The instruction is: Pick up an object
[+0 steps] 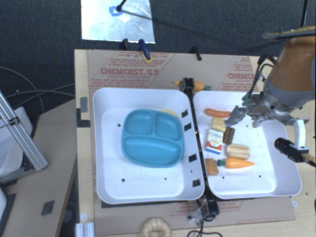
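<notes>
hovering over the upper part of the right bin (284, 179), the gripper (236, 116) hangs just above a cluster of toy food, its two fingers spread narrowly with nothing between them. the nearest pieces lie directly below and slightly toward the view's left of the fingertips: a brown chocolate bar (229, 135) standing on its long axis roughly up-down in the view, and beside it a small white carton (214, 137) with red and yellow print. a sausage (217, 113) lies just to the left of the fingers, its long axis running left-right. further down sit a bread roll (237, 151), a carrot (236, 164) lying left-right, and a small brown biscuit piece (212, 167).

judging from this, the chocolate bar is the likeliest target, a short drop away, though its neighbours crowd it and the carton touches or nearly touches it.

the bins are smooth white plastic. the left bin (106, 147) holds a blue divided plate (152, 137). both rest on a cardboard sheet (163, 68) over the bench.
</notes>
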Tool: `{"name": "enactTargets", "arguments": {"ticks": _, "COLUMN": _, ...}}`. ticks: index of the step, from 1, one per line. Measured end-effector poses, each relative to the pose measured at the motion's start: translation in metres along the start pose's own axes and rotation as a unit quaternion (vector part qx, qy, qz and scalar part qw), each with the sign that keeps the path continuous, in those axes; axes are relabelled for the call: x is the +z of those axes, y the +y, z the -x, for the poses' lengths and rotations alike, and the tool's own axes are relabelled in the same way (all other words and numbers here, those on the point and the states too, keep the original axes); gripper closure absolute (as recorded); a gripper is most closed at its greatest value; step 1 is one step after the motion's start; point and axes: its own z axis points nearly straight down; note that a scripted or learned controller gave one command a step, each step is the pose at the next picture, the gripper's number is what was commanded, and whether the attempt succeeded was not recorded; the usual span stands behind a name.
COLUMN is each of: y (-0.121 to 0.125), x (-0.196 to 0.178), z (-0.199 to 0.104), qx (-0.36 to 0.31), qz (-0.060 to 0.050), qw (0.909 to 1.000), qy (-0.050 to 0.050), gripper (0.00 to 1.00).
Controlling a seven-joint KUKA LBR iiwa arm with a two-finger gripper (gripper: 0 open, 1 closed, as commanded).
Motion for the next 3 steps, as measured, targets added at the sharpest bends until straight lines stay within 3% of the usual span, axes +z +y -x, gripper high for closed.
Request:
{"name": "enactTargets", "arguments": {"ticks": 1, "y": 0.002, "x": -0.007, "z": 0.0, "qx": -0.001, "qz": 0.007, "qw": 1.0, "qy": 0.0, "gripper": 0.0}}
{"name": "enactTargets", "arguments": {"ticks": 3, "y": 0.004, "x": 0.093, "z": 0.005, "qx": 0.0, "qz": 0.004, "qw": 1.0, "qy": 0.0, "gripper": 0.0}}
